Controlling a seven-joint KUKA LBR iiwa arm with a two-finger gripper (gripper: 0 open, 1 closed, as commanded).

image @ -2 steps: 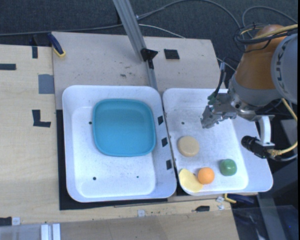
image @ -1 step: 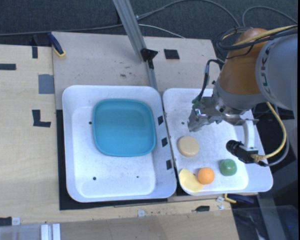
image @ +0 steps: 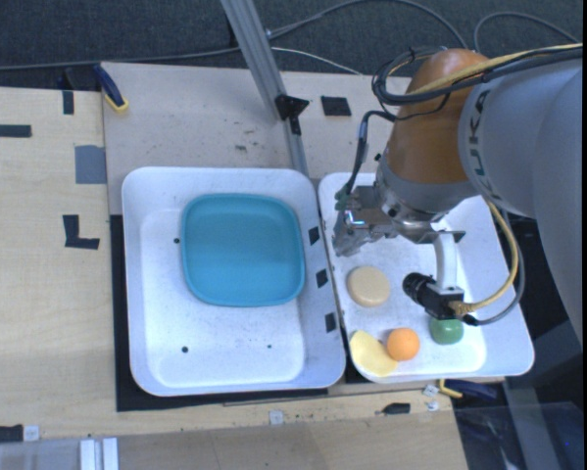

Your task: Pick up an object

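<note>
Pincer (image: 353, 225): I see it low over the upper left part of the right bin (image: 499, 360), hanging from the grey arm (image: 528, 135) with its orange band (image: 432, 116); whether it is apart or together I cannot tell from here, and I see nothing between its tips. Right bin contents: a round beige piece (image: 368, 287) just below the pincer and apart from it; a yellow piece (image: 369, 354) at the bin's lower left corner; an orange ball (image: 403, 345) touching the yellow piece on its right; a green piece (image: 447, 332) near the ball, partly under a black fitting (image: 425, 293) on the arm's cable. Left bin (image: 156, 360): a blue plate (image: 242, 249) lies flat in it. Both bins rest side by side on the surface (image: 38, 292).
</note>
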